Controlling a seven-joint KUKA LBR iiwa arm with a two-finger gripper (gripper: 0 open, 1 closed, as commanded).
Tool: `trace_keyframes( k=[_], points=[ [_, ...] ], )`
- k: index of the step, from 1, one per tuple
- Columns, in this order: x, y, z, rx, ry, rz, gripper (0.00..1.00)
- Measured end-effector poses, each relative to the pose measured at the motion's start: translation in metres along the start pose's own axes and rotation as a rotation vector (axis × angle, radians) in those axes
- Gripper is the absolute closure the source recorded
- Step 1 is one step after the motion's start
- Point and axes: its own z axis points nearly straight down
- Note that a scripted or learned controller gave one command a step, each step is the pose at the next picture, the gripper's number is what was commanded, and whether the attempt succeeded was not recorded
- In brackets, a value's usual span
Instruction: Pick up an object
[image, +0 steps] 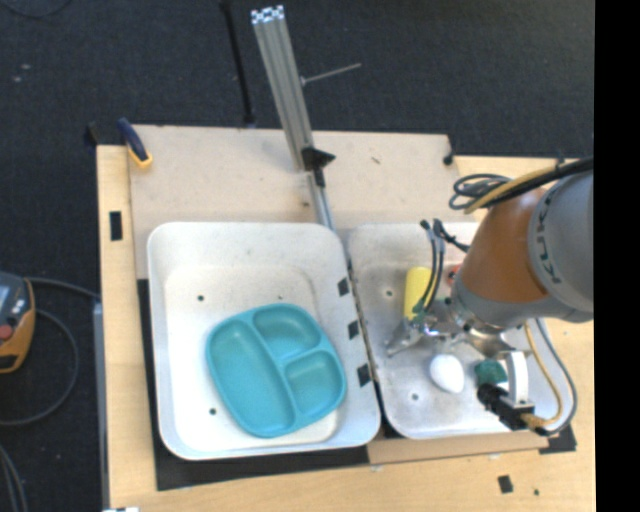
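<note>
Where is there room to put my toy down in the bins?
Left bin: bare floor behind the blue plate, toward the far rim. Right bin: crowded, with the yellow thing, white egg-shaped thing and arm.

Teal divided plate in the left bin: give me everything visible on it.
The teal divided plate looks like smooth moulded plastic, with a rounded outline and three compartments: one long one on the camera view's left, two smaller ones on the right. It lies flat, right side up, turned at a slant, in the near half of the left bin. Nothing rests in it; only the bin floor touches it.
</note>
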Motion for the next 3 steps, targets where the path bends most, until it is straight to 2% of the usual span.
trace_keyframes(
  k=[1, 3],
  points=[
    [-0.001, 0.002, -0.015, -0.008, -0.001, 0.005, 1.0],
    [0.004, 0.007, -0.115, -0.012, -0.002, -0.003, 1.0]
  ],
)
